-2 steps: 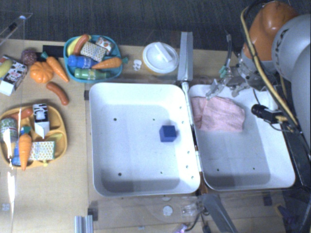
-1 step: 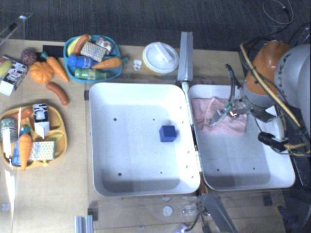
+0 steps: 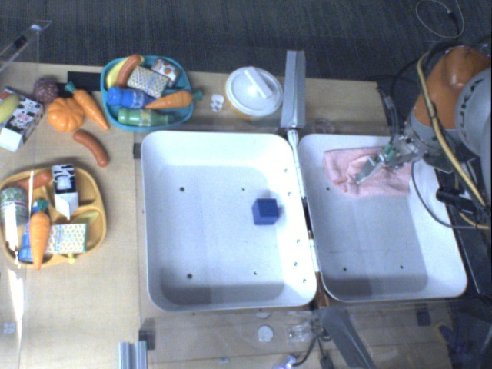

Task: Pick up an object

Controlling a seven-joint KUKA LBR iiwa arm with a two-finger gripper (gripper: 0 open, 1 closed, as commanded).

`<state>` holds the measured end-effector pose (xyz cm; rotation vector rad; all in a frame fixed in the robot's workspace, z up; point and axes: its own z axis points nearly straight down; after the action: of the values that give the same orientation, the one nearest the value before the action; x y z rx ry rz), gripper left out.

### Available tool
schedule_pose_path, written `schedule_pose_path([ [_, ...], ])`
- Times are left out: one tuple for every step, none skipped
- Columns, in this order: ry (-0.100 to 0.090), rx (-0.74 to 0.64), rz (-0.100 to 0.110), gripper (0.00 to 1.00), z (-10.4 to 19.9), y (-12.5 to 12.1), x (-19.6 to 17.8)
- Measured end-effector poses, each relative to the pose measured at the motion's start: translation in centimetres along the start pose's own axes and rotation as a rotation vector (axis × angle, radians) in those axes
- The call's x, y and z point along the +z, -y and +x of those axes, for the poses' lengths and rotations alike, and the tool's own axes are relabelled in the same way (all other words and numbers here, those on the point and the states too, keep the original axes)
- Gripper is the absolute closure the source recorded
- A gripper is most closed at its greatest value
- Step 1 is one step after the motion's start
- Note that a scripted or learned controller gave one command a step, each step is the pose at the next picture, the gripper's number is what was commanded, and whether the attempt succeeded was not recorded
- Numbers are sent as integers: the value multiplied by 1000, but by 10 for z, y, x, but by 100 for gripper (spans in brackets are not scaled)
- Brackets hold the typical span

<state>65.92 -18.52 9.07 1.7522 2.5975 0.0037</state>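
One two-finger gripper (image 3: 370,170), thin and metallic, slanted low over a crumpled pink cloth (image 3: 342,166) in the far part of the right bin (image 3: 384,244). Apart or together, impossible to tell from this height; contact with the fabric not clear either. Behind it, a grey arm (image 3: 470,106) with a glossy orange band (image 3: 455,71), reaching in from the right.

Soft, wrinkled fabric, bunched close to the bin's back wall. Smooth white plastic for the bin itself: shallow, round-cornered, dotted with a few small dark holes. Rim to rim beside it, the left bin (image 3: 200,244) of the same make, with a small blue cube (image 3: 266,211), hard-edged and matt, right of centre and well apart from the cloth.

Upright grey metal post (image 3: 291,83) at the far end of the seam between the bins. Just left of it, a round white lidded dish (image 3: 254,91).

Farther left on the pale wooden bench (image 3: 77,314): a blue bowl (image 3: 150,125) heaped with toy food, an orange toy pumpkin (image 3: 64,114), a toy carrot (image 3: 94,110), a reddish toy sausage (image 3: 92,148) and a yellow tray (image 3: 91,184) of more toy groceries. Beyond the bench, dark ribbed carpet (image 3: 231,14).
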Motion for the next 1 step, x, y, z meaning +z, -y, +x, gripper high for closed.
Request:
schedule_pose_path([
  [7, -5, -7, 100, 0, -3, -13],
])
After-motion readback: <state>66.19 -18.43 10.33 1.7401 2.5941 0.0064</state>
